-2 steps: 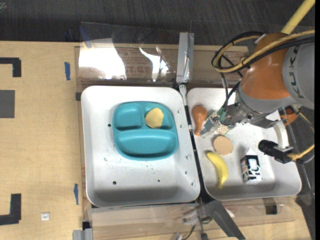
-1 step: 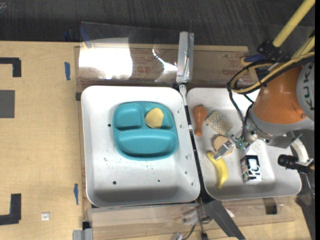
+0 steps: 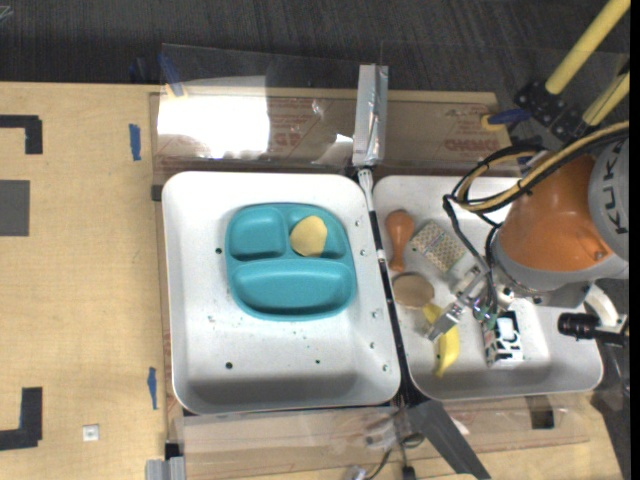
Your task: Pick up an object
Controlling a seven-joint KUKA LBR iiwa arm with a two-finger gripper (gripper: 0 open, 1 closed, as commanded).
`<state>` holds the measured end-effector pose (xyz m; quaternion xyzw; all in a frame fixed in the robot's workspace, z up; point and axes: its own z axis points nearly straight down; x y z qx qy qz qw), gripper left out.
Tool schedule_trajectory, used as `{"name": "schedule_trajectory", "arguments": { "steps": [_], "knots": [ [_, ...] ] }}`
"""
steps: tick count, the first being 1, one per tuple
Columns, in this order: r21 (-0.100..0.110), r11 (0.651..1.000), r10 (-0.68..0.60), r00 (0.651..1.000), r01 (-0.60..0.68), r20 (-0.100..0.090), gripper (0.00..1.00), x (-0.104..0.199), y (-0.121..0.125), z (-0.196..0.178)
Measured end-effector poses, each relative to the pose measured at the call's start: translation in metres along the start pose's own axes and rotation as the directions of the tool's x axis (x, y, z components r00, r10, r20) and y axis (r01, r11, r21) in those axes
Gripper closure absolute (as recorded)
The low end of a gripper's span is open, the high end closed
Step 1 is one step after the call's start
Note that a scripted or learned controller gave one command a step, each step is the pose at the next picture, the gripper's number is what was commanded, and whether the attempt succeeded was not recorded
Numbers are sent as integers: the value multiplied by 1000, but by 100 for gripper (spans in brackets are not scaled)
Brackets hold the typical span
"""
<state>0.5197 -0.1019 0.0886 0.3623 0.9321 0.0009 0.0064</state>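
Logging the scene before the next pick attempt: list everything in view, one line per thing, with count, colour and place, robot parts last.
bins: two, white, side by side on the bench.
divided tray: one, teal, in the left bin.
round object: one, yellow, in the tray's upper right compartment.
banana: one, yellow, near the front of the right bin.
orange object: one, at the right bin's upper left; too unclear to name.
speckled block: one, grey, beside the orange object.
round tan object: one, right bin, left side.
clear panel: one, behind the left bin.
arm: one, grey with orange band, over the right bin.
gripper: one, low above the banana.
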Motion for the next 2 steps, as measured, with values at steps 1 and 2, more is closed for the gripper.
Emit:
{"name": "schedule_trajectory", "arguments": {
  "steps": [1,2],
  "knots": [
    [-6,1000,0,1000,0,5,100,-1,2,-12],
    [1,967,255,967,-255,-6,100,21,89,-156]
  ]
}}
